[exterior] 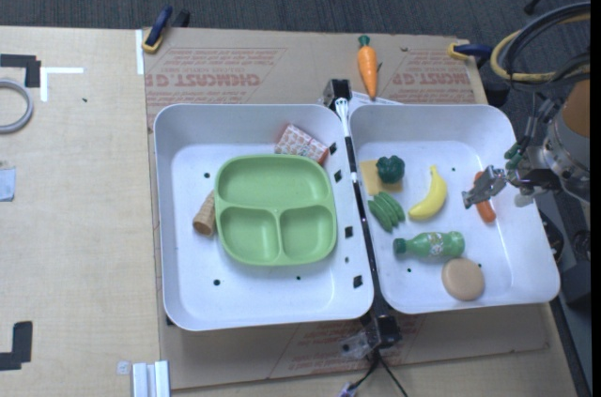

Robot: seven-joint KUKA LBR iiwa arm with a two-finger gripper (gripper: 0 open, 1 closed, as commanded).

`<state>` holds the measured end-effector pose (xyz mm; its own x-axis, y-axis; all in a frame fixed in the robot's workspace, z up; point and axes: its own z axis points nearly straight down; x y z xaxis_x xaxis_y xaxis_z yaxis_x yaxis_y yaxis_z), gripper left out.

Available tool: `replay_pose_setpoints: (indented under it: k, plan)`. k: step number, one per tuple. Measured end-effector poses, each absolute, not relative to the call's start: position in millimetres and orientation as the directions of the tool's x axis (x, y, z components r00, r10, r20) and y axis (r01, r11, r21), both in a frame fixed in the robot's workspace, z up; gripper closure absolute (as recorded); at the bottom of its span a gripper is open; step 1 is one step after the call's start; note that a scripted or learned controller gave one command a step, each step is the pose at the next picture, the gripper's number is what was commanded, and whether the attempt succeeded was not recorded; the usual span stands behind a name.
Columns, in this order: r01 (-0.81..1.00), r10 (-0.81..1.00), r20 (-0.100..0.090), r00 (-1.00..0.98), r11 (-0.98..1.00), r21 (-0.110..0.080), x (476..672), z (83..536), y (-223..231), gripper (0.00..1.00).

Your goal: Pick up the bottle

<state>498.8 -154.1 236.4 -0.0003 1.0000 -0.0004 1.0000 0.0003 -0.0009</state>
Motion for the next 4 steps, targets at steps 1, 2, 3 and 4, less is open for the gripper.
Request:
replay_pose_setpoints:
  k: [1, 2, 3, 4]
  plan:
    - [1.000, 1.000, -0.001, 0.000, 0.000, -0.001, 499.3, 246, -154, 1.00]
    - [0.990, 0.990, 0.000, -0.142, 0.142, -0.001, 477.3, 217, -125, 1.00]
    - [0.914, 0.914, -0.001, 0.405, -0.405, -0.001, 477.1, 196, -150, 1.00]
    - [0.958, 0.958, 0.000, 0.286, -0.286, -0.002, 477.1, 194, -133, 1.00]
